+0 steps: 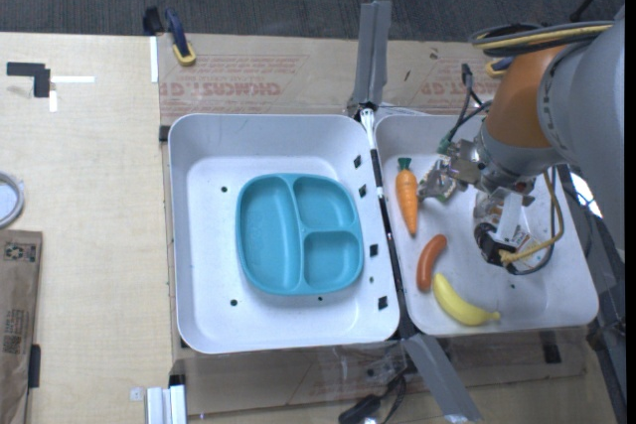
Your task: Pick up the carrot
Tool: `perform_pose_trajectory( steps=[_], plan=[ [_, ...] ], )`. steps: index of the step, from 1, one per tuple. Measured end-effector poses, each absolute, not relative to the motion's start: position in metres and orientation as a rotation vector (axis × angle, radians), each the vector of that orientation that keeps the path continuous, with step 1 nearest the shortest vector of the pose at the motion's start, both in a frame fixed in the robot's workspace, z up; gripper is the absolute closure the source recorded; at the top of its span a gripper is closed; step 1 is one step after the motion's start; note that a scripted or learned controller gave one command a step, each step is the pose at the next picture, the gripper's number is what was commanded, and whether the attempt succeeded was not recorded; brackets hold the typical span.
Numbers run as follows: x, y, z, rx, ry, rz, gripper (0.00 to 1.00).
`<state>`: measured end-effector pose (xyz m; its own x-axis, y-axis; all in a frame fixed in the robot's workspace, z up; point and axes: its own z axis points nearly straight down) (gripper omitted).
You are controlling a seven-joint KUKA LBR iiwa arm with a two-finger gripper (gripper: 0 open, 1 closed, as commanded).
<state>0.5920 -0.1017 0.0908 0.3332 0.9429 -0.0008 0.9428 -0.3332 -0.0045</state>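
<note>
While carrot (407, 201) lies ungrasped in right bin (556, 313), tool (437, 186) hovers just beside; grip state indeterminate; pick pending.

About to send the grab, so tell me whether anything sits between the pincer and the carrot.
Nothing visible does. The pincer hangs just right of the carrot, bare bin floor between them; the sausage and banana lie nearer the camera.

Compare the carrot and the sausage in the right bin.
The carrot is orange with a green top; the sausage is plain red-orange. The carrot lies nearly straight along the bin's left wall, while the sausage lies slanted, nearer the banana. Both lie flat in the right bin.
</note>
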Motion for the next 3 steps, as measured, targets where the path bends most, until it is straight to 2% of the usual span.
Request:
perform_pose_trajectory(
  steps=[1, 2, 3],
  plan=[
    [0.5916, -0.1035, 0.0995, -2.565, -1.807, 0.007, 1.00],
    [0.5916, -0.1034, 0.0995, -2.566, -1.807, 0.007, 0.00],
    [0.5911, -0.1055, 0.1082, -2.567, -1.803, 0.009, 1.00]
  ],
)
